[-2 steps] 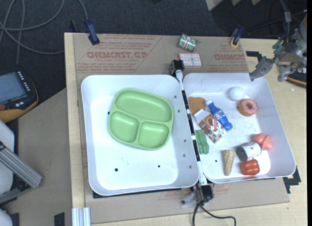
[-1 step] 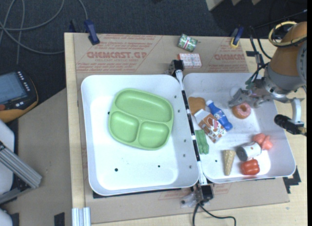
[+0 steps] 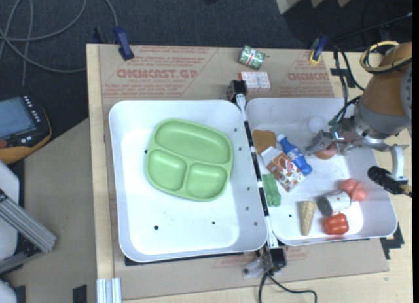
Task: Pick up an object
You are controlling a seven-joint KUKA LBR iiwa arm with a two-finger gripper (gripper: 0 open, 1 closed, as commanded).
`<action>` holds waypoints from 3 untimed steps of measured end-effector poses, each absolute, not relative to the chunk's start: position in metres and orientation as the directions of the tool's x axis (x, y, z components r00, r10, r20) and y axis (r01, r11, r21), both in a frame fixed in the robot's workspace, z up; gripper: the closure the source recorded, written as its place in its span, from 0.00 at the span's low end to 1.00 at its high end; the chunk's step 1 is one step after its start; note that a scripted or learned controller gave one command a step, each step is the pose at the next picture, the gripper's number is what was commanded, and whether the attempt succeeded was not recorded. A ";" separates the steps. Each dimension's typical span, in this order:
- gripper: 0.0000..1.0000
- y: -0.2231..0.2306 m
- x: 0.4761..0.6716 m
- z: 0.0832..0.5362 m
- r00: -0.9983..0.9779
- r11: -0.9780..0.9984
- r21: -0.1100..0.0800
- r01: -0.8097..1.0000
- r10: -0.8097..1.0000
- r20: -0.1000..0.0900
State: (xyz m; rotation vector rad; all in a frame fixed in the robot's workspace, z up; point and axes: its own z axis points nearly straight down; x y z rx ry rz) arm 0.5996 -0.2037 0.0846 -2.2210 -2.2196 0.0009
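Jaws first: the gripper [image 3: 325, 143] sits low inside the right bin, at its upper right, and its dark fingers point left toward a small reddish-brown object [image 3: 327, 152] lying just under them. Whether the jaws are parted or closed cannot be told from this slanted view, and nothing is clearly seen between them, so no grasp can be claimed.

Going left to right across the desk [image 3: 196, 66]: the left bin [image 3: 131, 230] holds a green divided plate [image 3: 190, 159] and little else. The right bin [image 3: 386, 220] holds the pickable clutter. Near its left wall lie a brown cookie-like piece [image 3: 264, 140] and a green strip [image 3: 272, 192]. Next come a printed snack packet [image 3: 285, 168] with a blue bottle-like toy [image 3: 294, 155] touching it, then an ice cream cone [image 3: 306, 216], then a small white and dark container [image 3: 332, 201] with a red tomato-like toy [image 3: 336, 224] just below it and an orange-pink piece [image 3: 352, 188] just to its right. Behind the bins, on the desk, sit a small green can [image 3: 251, 56] and a small printed box [image 3: 255, 80].

As a judgement, the task is at the reaching stage: the arm is down among the objects, but every object appears to rest on the bin floor. Closing on one and lifting it clear remain to be done.
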 end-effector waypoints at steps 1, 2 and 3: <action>1.00 -0.204 0.600 0.095 0.001 -0.001 0.000 1.000 1.000 0.000; 1.00 -0.142 0.612 0.085 -0.002 0.002 -0.001 1.000 1.000 0.002; 1.00 -0.097 0.660 0.082 0.002 -0.002 -0.033 0.999 1.000 0.001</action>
